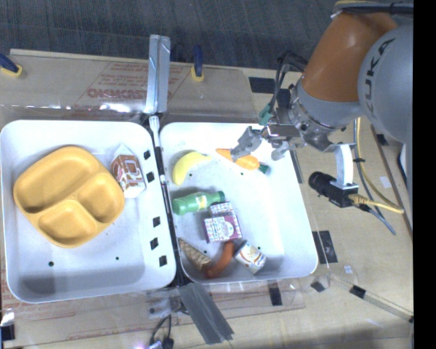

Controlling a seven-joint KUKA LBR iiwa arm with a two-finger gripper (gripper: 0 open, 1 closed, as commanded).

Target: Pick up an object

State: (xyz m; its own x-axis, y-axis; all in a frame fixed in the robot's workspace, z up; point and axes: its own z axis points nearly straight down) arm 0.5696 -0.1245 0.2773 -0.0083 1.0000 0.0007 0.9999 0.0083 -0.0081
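Nearest the camera, at the front edge of the right bin (pixel 299 217) and well below the tool: a small can with a printed label (pixel 251 257), lying tilted; touching it on the left, a brown sausage-shaped toy (pixel 221 262); beside that, a cone-like brown piece (pixel 192 254) against the bin's front-left corner.

One step further back, still below and left of the tool: a small carton with a purple-and-white print (pixel 222 224), lying flat. Just behind it, a green bottle with a lighter cap (pixel 196 202), on its side, cap pointing right.

Left bin (pixel 29 275), far left of the tool: a yellow divided plate (pixel 67 193) with three compartments, and a brown-and-white packet (pixel 128 171) leaning at the plate's right rim, near the divider between the bins.

Level with the tool, to its left: a yellow banana (pixel 185 165), curved, lying near the right bin's back-left corner.

Task's thing: an orange toy carrot (pixel 241 158), short and tapered, pointed end to the left, with a small green tip at its right end. It lies on the right bin's floor near the back wall, directly under the tool.

Tool (pixel 260 142): over the back of the right bin, above the carrot. Two grey fingers (pixel 245 141) are spread apart, one over the carrot's left part and one to its right; moderately wide. From this slant I cannot tell whether the fingers touch the carrot. Carrot not seen clamped between them.

Behind the tool: grey wrist, then the orange band (pixel 341 49) of the arm, reaching in from the right over the table (pixel 349 246).
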